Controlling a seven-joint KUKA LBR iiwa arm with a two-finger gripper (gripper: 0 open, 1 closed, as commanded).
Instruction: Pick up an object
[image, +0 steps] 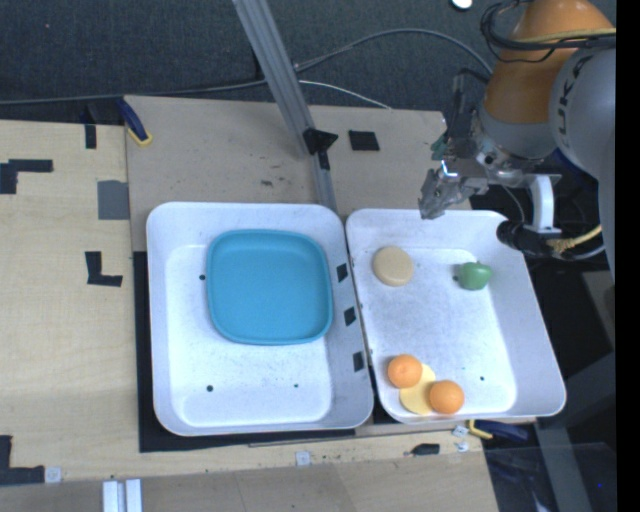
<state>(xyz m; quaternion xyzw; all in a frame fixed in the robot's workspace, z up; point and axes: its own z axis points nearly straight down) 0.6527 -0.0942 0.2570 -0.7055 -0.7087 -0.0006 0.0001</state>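
the gripper (437, 203) is hanging over the far rim of the right bin (520, 330), with nothing between its fingers — whether they are spread or closed i cannot tell, since the tips are reading as one dark blur from this slant. taking that bin as the landmark: the beige round object (393, 266) is sitting in its far-left part, nearest the tool, lying just toward the camera and a little left of the gripper. the green object (472, 275) is resting in the far-right part, about as near but on the other side. neither is showing a clear long axis; both look roundish. two orange balls (404, 371) and (446, 396) are crowding a yellow disc (417, 390) at the near edge, touching or nearly so — a poorer target. the beige piece has open floor all round, though the bin's left wall is close by. the left bin (170, 330) is holding a blue plate (269, 286). the likely move is a short descent inward from the rim.
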